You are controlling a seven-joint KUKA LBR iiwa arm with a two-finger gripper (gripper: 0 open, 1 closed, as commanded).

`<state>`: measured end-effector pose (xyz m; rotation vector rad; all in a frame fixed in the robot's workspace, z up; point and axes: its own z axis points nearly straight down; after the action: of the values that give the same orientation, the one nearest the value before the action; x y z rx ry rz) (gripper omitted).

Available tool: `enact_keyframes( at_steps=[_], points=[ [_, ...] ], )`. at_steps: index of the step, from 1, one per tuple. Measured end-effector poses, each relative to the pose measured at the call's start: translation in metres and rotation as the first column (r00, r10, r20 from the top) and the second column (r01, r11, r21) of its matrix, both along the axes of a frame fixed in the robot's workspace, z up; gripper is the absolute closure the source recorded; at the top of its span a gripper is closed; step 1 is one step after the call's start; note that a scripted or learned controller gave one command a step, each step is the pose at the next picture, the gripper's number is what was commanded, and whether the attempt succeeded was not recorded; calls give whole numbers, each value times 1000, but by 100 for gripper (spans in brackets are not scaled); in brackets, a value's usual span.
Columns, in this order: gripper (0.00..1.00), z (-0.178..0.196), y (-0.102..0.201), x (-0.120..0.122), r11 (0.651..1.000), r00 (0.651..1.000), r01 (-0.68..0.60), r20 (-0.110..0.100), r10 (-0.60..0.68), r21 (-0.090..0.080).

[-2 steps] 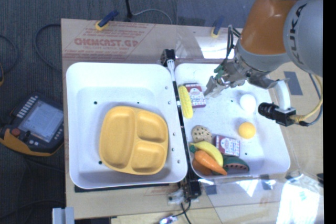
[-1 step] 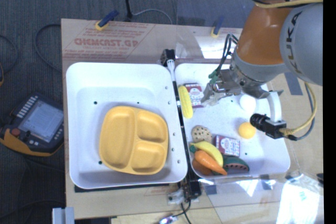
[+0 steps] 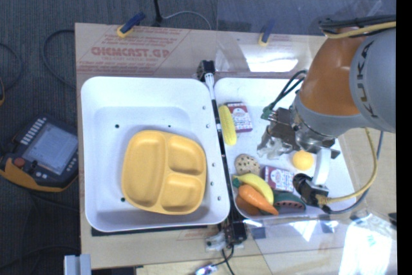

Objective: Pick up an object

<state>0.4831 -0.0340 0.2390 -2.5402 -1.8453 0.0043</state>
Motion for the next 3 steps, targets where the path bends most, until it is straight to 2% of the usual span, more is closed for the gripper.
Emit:
enact_keyframes(
  at_steps=[1, 2, 3],
  points=[
    [100, 8, -48, 0, 948, 948, -319, 2, 319, -1],
    [0, 8, -47, 0, 948, 948, -319, 2, 319, -1],
    [0, -38, -160, -1, 950, 950, -313, 0, 313, -1]
  ],
)
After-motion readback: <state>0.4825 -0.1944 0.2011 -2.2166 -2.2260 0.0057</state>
